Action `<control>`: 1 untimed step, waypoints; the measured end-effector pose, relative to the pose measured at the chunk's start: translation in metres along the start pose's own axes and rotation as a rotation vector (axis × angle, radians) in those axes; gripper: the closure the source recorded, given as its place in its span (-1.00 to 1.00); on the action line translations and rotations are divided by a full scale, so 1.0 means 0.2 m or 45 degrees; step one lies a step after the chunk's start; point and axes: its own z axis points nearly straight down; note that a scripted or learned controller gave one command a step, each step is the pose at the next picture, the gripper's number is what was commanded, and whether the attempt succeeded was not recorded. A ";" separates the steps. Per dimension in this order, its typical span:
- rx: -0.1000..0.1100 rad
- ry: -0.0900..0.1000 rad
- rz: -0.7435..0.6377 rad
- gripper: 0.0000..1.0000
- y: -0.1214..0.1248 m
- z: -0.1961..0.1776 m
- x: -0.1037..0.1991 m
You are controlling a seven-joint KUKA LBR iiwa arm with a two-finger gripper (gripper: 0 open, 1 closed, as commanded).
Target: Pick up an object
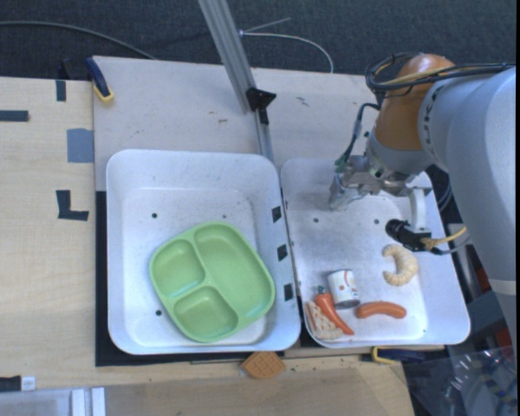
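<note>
On my feed the left bin (121, 232) holds only a green divided plate (211, 280). In the right bin (308, 189) the pickable pieces cluster at the near edge: a small can (342, 284), a carrot (333, 314), a sausage (381, 310) and a croissant (401, 264). My gripper (345, 194) hangs over the far, bare floor, well apart from them. Whether it is spread or closed I cannot tell. I worry a descent here closes on nothing.
</note>
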 end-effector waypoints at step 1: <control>-0.007 0.000 0.002 1.00 0.00 -0.21 0.01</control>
